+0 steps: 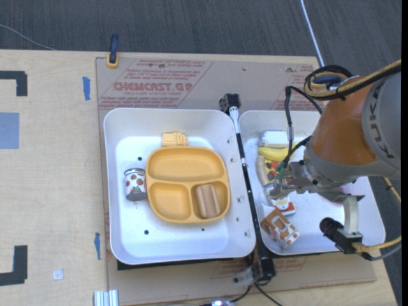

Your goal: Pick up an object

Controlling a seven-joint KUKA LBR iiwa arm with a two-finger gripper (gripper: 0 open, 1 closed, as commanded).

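Looking down at a slant on a pale wooden worktop (pixel 44 190) that carries two shallow white bins side by side. The landmark here is the black divider (pixel 243 171) running between them.

Left of the divider, the left bin (pixel 121 234) holds a yellow compartment tray (pixel 188 183) with a brown sausage-like piece (pixel 206 200) in its compartment nearest the divider. A small printed can (pixel 135 184) sits against the tray's far side from the divider, and a small yellow ridged item (pixel 174 139) lies just behind the tray.

Right of the divider, the right bin (pixel 370 225) holds a cluster close beside the divider: a banana (pixel 274 152), a white block (pixel 275 137) just behind it, some mixed coloured pieces, and a small brown-and-white patterned box (pixel 280 227) nearest the camera. The grey arm with its orange band (pixel 341 132) reaches over this bin from the side away from the divider.

The gripper (pixel 279 187) hangs low over the cluster, just beside the divider. Whether its fingers are apart or together cannot be told; the wrist and clutter mask them. Nothing is visibly held.

The likeliest target appears to be the clutter directly beneath the gripper, between banana and patterned box. The banana's long axis runs roughly crosswise, away from the divider. The coming move likely turns on a short straight descent rather than any sideways travel.
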